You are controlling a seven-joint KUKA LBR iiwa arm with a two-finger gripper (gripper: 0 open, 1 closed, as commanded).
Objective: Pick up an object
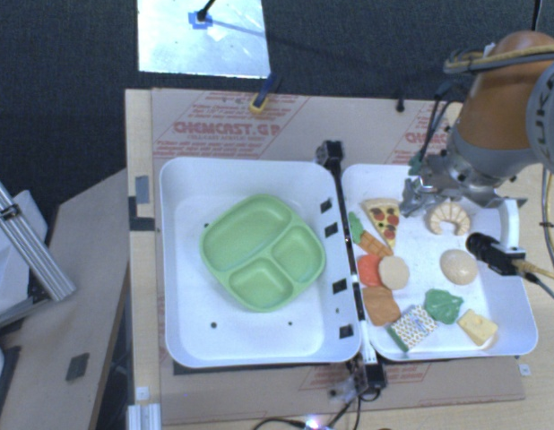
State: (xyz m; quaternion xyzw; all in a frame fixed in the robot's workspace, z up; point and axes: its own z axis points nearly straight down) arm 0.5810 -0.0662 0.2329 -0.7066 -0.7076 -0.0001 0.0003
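Note:
The right bin (524,316) holds several toy foods. Among them are a pizza slice (383,215), a carrot (370,236), a croissant (449,218), a pale egg (458,266), a round bun (393,272), a red piece (370,270) and a brown piece (382,305). Nearer the front lie a green leafy piece (443,305), a yellow cheese wedge (477,327) and a striped packet (413,327). My gripper (422,195) hangs over the bin's far end, between the pizza slice and the croissant, just above them.
In the left bin (183,330) lies a green divided plate (262,253). A black clip strip (341,240) runs along the shared wall between the bins. A black part (492,253) of the arm juts over the right bin's right side. A silver sheet (203,23) lies beyond the bench.

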